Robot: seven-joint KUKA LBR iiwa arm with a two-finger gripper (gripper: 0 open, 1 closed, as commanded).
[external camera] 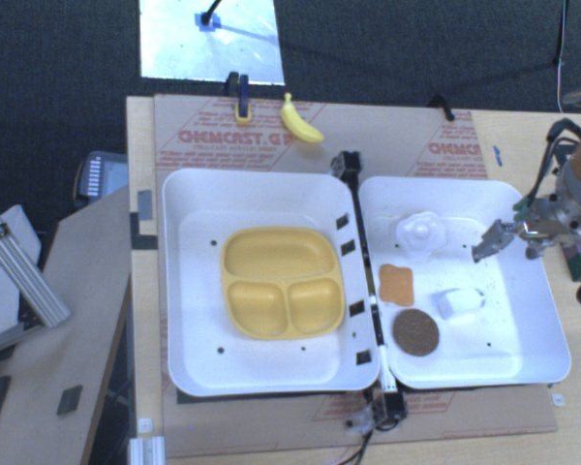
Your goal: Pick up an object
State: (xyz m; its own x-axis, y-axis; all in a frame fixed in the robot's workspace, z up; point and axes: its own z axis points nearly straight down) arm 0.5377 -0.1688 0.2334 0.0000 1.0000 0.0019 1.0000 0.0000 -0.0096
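Observation:
The right bin [537, 356] holds a clear, whitish lumpy item [419, 231] at the back. In front of it lie an orange flat piece [396, 284], a small white object [458, 300] and a brown round disc [416, 331]. My gripper [508, 250] hangs over the right bin's far right side, reaching in from the right, open with nothing between its fingers. It is right of the clear item and above the white object, apart from both.
A yellow divided tray [276, 281] sits in the left bin [189, 221]. A yellow banana [300, 122] and a clamp [242, 100] lie on the board behind the bins. A black divider [360, 260] runs between the bins.

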